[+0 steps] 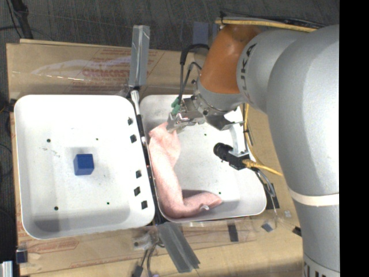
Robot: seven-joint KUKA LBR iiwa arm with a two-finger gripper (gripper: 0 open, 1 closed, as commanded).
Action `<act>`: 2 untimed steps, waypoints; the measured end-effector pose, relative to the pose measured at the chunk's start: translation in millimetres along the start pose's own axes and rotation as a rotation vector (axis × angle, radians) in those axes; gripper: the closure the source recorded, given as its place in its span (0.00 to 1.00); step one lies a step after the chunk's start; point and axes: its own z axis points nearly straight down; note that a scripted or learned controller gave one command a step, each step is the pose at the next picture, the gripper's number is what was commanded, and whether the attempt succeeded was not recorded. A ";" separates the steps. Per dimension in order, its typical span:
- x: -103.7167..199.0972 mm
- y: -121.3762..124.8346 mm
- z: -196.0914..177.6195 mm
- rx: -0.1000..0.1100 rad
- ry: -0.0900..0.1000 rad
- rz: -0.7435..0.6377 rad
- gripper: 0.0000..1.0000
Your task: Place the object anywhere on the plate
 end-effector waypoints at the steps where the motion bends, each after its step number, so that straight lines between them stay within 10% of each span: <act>1: 0.5 0.4 -40.3 -0.003 -0.001 -0.008 1.00; 2: 50.3 -9.4 -45.3 -0.001 -0.001 -0.412 1.00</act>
